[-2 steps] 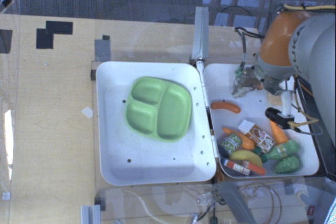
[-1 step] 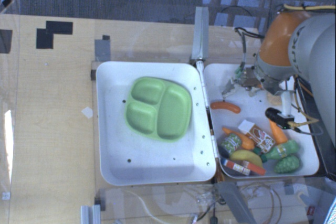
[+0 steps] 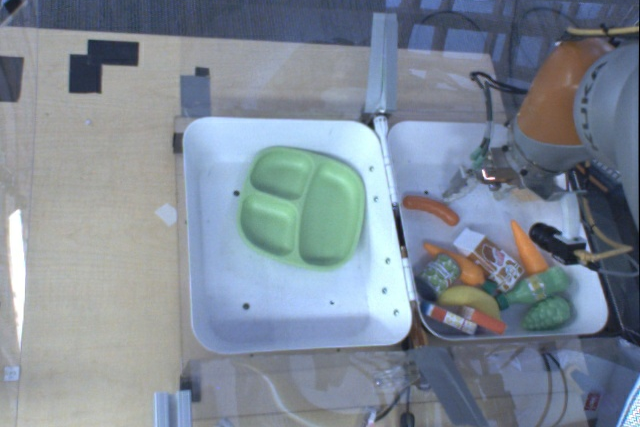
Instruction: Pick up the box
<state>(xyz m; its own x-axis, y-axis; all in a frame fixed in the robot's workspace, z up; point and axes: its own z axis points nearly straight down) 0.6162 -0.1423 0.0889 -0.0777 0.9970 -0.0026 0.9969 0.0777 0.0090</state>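
Even, bright overhead light is washing the scene; colours are reading slightly cool. The left white bin (image 3: 210, 245) is blowing out toward its lower half, with soft grey shading along its rim. The green divided plate (image 3: 303, 205) is looking soft-edged, slightly blurred. A bright glare streak is showing on the bench (image 3: 90, 215) at the far left edge. Clear panels near the bottom are giving faint reflections. The grey arm (image 3: 600, 105) is casting only weak shadow. Overall sharpness is staying low, small items smeared.

Arm (image 3: 585, 105) reached in from right, orange band up near wrist; tool (image 3: 468, 177) pointed left and down, fingers (image 3: 458, 183) spread, nothing between them.
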